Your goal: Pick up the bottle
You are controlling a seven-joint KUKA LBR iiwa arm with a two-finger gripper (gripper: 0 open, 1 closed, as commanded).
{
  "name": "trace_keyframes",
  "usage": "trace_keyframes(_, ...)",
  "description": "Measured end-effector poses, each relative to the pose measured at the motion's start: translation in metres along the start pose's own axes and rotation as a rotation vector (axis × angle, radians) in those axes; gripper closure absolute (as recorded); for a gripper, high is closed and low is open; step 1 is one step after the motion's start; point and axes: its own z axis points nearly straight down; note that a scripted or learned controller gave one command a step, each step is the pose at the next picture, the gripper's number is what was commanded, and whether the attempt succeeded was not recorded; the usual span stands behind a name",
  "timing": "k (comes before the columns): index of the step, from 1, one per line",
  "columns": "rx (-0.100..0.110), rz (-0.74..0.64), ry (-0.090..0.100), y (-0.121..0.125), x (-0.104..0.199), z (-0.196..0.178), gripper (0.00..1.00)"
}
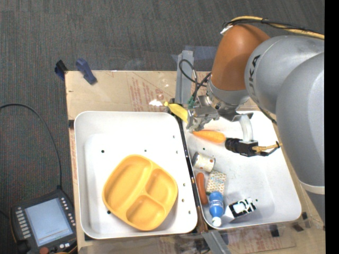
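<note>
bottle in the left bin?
No, the bottle lies in the right bin, near its front edge beside the hot dog.

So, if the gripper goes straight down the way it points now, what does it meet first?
Most likely the carrot: the gripper points down at the far end of the right bin, just above the carrot's left tip. Depth is unclear, so it may land on the bin floor beside it. The bottle lies at the near end.

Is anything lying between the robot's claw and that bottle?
Yes. The gripper hangs at the right bin's far end, the bottle at its near end. Between them lie an orange carrot and a small white cup.
</note>
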Motion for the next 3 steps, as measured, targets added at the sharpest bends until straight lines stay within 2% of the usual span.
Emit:
trace_keyframes(1, -0.002, -0.380, 0.000, -0.024, -0.001, -0.001, 1.00)
trace_keyframes(2, 0.001, -0.060, 0.001, -0.067, -0.002, 0.001, 1.00)
trace_keyframes(3, -0.001, 0.165, -0.001, -0.005, 0.011, 0.000, 1.00)
